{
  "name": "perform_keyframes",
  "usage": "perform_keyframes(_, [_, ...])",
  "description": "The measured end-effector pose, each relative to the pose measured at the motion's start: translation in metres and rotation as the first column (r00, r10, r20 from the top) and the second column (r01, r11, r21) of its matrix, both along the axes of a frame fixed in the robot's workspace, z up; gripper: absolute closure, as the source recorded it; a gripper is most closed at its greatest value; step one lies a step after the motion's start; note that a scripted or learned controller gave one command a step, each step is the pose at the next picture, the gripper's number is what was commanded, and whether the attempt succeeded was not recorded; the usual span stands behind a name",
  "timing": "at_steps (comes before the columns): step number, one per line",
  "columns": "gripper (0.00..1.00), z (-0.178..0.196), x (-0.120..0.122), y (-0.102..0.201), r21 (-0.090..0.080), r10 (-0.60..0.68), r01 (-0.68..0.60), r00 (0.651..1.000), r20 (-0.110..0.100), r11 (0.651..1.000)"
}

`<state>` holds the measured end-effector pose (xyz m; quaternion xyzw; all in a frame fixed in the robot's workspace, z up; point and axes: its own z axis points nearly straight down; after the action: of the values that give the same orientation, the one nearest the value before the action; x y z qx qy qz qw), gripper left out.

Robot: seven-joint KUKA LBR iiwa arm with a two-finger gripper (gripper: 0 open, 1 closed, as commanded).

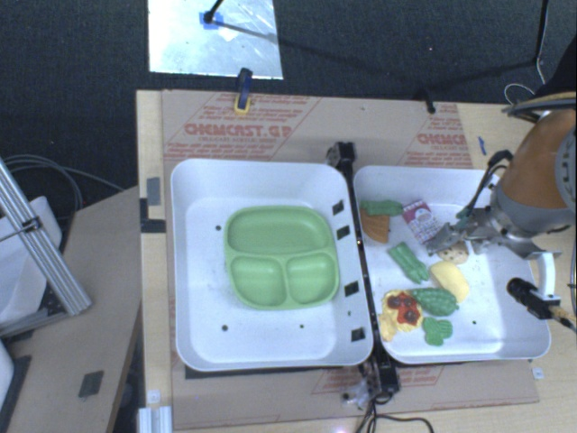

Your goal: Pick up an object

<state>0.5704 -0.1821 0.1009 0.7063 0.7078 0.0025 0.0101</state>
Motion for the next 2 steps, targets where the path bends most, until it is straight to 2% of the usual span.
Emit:
perform_keyframes(1, [0.00, 0.100, -0.042, 0.001, 0.009, -0.003, 0.003, 1.000, -0.012, 1.000])
perform_keyframes(2, [0.00, 0.000, -0.039, -0.016, 0.012, -0.002, 0.003, 1.000, -0.024, 1.000])
